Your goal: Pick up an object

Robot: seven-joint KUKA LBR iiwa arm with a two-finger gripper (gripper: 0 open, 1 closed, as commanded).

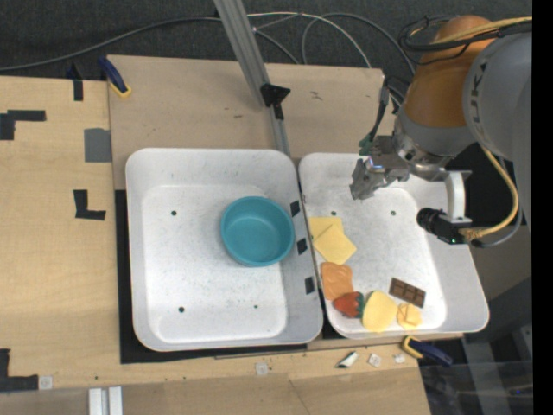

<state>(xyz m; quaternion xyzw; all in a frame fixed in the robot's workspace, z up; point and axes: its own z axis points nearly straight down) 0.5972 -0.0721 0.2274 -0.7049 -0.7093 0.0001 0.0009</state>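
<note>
We saw the claw (370, 180) hanging over the far end of the right bin (449, 271); whether it was apart or together we could not tell. The food pieces (333, 242) lay well nearer, so a straight descent risked closing on bare bin floor.

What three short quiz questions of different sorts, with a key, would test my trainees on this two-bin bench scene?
1. True or false: the blue bowl lies in the left bin.
2. Which bin does the gripper hang over? A left, B right.
3. Fill in: the brown chocolate bar lies near the right bin's ____ edge, near or far from the camera.

Key: 1 true; 2 B; 3 near.
</note>
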